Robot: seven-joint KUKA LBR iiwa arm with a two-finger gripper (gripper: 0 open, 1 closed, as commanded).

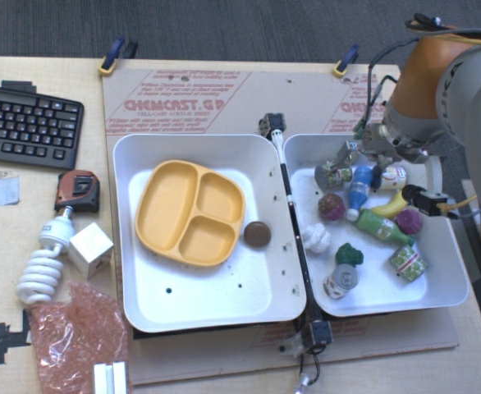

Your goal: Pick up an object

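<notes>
White plastic bins sit side by side on the tabletop, and the right bin holds the clutter the arm can choose from. The hand is low at that bin's far edge, toward its far-left corner; whether it is apart or together I cannot tell, since the wrist hides that part. Nothing is visibly held. Just beside it, toward the near edge, lie a small can on its side and a blue bottle, the bottle's long axis running from far edge to near edge. Of the pieces here, these two are closest, so the coming grasp probably turns on dropping slightly nearward onto one of them. A green bottle lies further toward the near-right corner, slanted. The left bin carries a yellow divided plate and a brown ball.
</notes>
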